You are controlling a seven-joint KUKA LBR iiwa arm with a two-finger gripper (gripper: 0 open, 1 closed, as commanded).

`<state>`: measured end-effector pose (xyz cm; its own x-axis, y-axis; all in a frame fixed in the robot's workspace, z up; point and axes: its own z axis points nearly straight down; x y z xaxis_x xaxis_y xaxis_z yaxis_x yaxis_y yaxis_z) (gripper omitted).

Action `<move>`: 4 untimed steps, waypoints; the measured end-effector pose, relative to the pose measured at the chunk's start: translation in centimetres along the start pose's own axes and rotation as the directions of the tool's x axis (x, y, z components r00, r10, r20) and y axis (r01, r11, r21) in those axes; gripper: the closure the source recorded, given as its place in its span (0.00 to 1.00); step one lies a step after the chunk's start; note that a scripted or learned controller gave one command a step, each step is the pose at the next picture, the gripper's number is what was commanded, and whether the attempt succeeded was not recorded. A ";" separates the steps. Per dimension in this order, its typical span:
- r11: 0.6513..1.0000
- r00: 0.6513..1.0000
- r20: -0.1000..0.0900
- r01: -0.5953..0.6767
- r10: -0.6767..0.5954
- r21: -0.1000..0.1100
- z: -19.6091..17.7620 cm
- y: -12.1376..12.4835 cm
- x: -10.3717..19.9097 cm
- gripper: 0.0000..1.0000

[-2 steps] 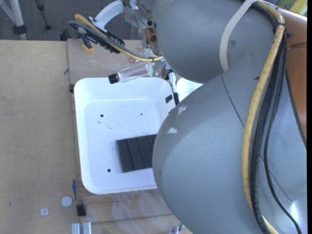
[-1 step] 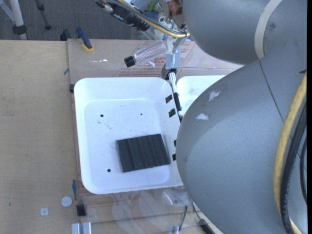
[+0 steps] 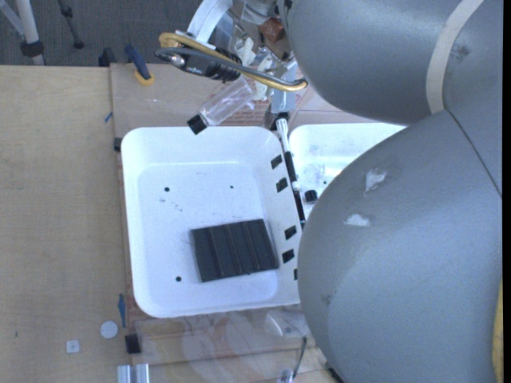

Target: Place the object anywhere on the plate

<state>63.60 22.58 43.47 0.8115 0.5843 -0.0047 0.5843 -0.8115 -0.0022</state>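
A dark grey ribbed plate [image 3: 234, 250] lies flat in the left bin [image 3: 152, 154], toward its near right corner. My gripper [image 3: 214, 112] hangs over the far rim of that bin, well beyond the plate and not touching it. It looks clear and plastic with a black tip, and a yellow and black cable [image 3: 209, 61] loops across the wrist above it. I make out nothing held in it. The arm's grey body [image 3: 399, 214] hides most of the right bin [image 3: 335, 146], and I cannot pick out the object to be placed.
A row of black clips [image 3: 286, 190] runs along the divide between the bins. Small parts lie on the wooden bench [image 3: 56, 214] at the near left, and a blue clamp [image 3: 140, 66] sits at the far edge.
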 end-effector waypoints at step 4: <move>0.857 0.857 0.002 0.515 -0.515 0.001 20.1 1.7 2.5 1.00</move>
<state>66.51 22.60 23.38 0.3948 0.9188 -0.0046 0.9188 -0.3948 -0.0051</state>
